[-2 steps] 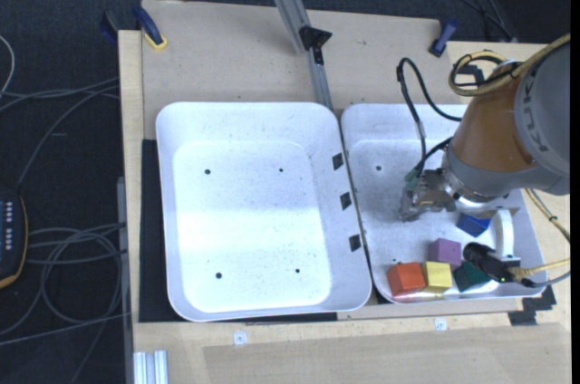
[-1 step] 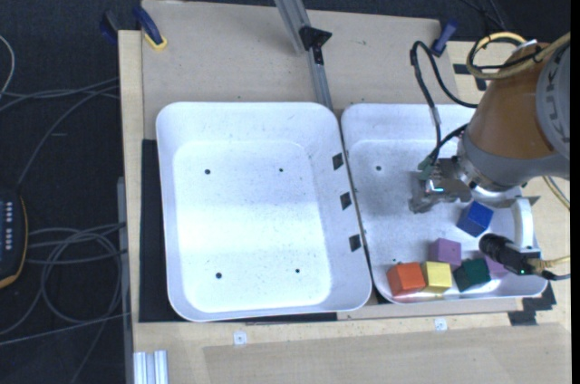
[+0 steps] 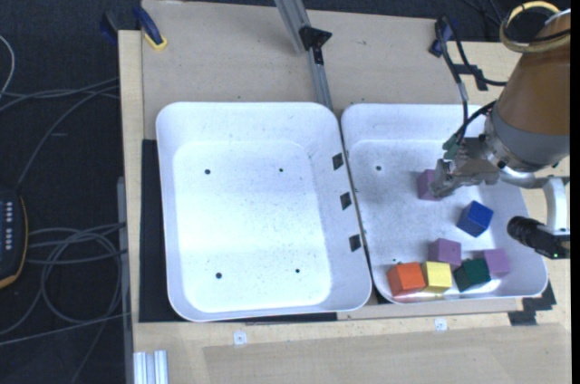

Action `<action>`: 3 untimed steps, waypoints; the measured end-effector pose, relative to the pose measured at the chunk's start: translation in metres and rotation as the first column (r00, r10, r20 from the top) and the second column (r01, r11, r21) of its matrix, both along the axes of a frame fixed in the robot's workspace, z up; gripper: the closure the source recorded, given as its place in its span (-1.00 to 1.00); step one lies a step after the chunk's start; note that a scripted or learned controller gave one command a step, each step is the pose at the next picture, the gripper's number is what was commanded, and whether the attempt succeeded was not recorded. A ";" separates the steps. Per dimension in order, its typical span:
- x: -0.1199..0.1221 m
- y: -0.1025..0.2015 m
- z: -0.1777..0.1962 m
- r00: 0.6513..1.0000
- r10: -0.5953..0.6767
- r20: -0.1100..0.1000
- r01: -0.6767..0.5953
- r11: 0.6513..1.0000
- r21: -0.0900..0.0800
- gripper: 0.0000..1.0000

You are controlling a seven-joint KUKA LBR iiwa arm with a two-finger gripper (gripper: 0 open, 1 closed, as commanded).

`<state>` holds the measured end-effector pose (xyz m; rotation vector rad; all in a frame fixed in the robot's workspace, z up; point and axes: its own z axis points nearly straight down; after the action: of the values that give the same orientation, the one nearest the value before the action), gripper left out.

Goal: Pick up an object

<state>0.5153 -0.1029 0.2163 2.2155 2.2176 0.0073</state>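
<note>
Purple block (image 3: 424,184) sits on the floor of the right bin (image 3: 381,158), touching or nearly touching the left side of the gripper (image 3: 441,184), which hangs low over that bin. Whether the block is between the jaws or just beside them is not clear from this slanted view, and I cannot tell if the gripper is spread or closed. The block looks roughly cubic, so no long axis matters much; the deciding relation is that it lies just left of the tool, away from the arm's wrist.

Relative to the gripper, the blue cube (image 3: 475,217) lies near, down and to the right. Farther down, along the bin's near wall, an orange block (image 3: 407,277), a yellow block (image 3: 438,274), a green block (image 3: 471,273) and two more purple pieces (image 3: 446,249) (image 3: 496,261) are clustered close together.

Around the purple block the bin floor is bare, smooth white plastic, so there is room to the left. My judgement: a grasp here needs only a small leftward correction, if any.
</note>
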 end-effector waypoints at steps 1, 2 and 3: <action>0.002 0.000 0.054 1.000 0.001 0.000 -0.001 1.000 0.000 1.00; 0.012 0.050 0.038 1.000 0.006 -0.011 -0.005 1.000 0.004 1.00; 0.016 0.106 0.040 1.000 0.007 -0.007 -0.006 1.000 0.004 1.00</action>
<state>0.5316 0.0026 0.2565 2.2140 2.2305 0.0038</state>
